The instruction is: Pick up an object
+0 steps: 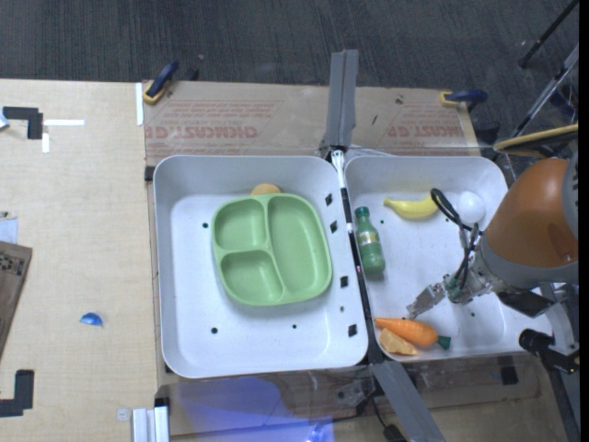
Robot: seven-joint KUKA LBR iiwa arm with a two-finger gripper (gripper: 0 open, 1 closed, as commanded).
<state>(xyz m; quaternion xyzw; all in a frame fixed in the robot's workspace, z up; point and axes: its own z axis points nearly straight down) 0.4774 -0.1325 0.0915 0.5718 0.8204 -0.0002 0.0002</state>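
Carrot (411, 331), orange with green tip, is seen at five o'clock in the right bin (490, 175); the jaws' (425, 299) state cannot be told.

A divided plate (272, 248) lies in the left bin (175, 274). In the right bin (405, 175), a bottle (369, 241) lies left, a banana (410, 207) far, a carrot (410, 331) near.
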